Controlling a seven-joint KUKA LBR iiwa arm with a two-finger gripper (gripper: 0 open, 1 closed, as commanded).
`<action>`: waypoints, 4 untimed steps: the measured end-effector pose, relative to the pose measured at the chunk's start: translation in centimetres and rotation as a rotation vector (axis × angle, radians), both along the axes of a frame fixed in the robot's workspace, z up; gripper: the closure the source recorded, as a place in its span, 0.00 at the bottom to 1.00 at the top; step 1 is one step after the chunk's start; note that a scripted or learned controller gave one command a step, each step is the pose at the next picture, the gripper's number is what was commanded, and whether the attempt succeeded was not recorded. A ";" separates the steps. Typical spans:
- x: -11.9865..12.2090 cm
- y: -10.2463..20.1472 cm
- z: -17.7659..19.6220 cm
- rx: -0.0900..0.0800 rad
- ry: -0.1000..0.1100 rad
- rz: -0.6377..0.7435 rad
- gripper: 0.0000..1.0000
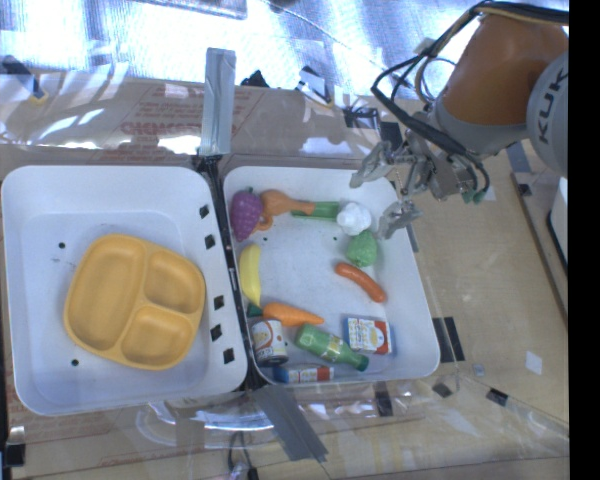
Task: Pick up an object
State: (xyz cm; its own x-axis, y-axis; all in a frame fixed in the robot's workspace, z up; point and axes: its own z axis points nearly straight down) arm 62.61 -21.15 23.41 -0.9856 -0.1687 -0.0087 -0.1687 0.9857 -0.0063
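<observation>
The pincer (405,190) hovers at the right bin's (420,313) upper right corner, beside the white-and-green vegetable (358,230); whether it is apart cannot be told. A descent here could strike the bin wall or nudge the vegetable aside.

Strong light blows out the worktop (130,28) above the left bin (40,368), with bluish glare streaks. The bins are evenly lit with faint shadows. The picture is soft and slightly grainy.
</observation>
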 end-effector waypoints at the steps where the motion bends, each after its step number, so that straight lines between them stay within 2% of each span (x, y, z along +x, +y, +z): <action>1: -1.5 0.5 -12.6 0.008 0.018 0.174 0.00; 2: -5.7 2.4 -14.3 0.006 0.010 0.018 0.00; 3: 0.2 0.8 0.6 0.002 -0.004 -0.163 0.00; 4: -8.7 0.1 -14.1 0.004 0.006 -0.092 0.00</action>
